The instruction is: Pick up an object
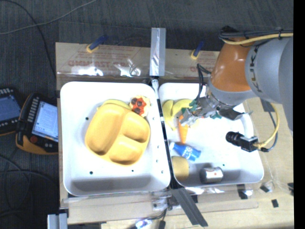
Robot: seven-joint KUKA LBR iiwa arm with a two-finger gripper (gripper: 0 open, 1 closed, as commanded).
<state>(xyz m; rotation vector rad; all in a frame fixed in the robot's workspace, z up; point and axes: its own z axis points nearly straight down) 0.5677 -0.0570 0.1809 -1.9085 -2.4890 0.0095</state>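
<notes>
While gripper [189, 114] hangs over right bin [248, 168] clutter — finger state cannot tell — banana [172, 108] and carrot [183, 132] touch; grab risks glancing off both.

The gripper [189, 113] sits under the arm's wrist, so its fingertips blur into the clutter beneath them and their spacing cannot be read. The yellow object [172, 108] just left of the gripper is partly covered by it, perhaps a banana. The orange object [183, 132] just below the gripper has its upper end hidden. Further left, a small orange and black toy [138, 104] is too small to identify. The arm [267, 56] is cut off at the right edge.
</notes>
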